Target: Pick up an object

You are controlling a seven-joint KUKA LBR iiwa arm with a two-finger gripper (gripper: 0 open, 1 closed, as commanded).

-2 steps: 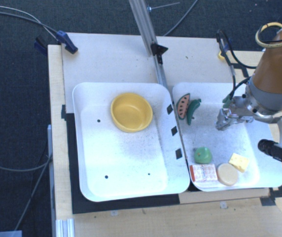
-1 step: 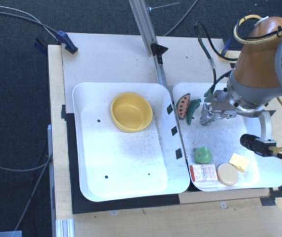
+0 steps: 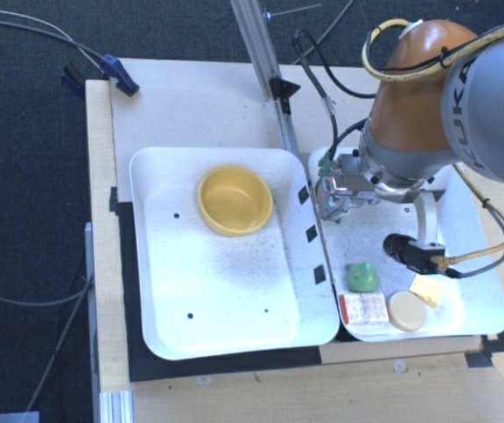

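Observation:
My gripper (image 3: 333, 203) hangs over the left part of the right bin (image 3: 481, 236), under the orange wrist band. Nothing shows between its fingertips. In the left bin (image 3: 159, 263) a yellow bowl (image 3: 234, 199) sits upright near the back. At the front of the right bin lie a green round object (image 3: 363, 277), a red and white packet (image 3: 363, 309), a tan round disc (image 3: 407, 311) and a pale yellow wedge (image 3: 427, 288). The gripper is behind and left of the green object, apart from it.
A black cable fitting (image 3: 408, 250) from the arm hangs over the right bin near the wedge. A metal pole (image 3: 261, 51) slants up from between the bins. A blue clamp (image 3: 120, 73) sits at the bench's back left corner.

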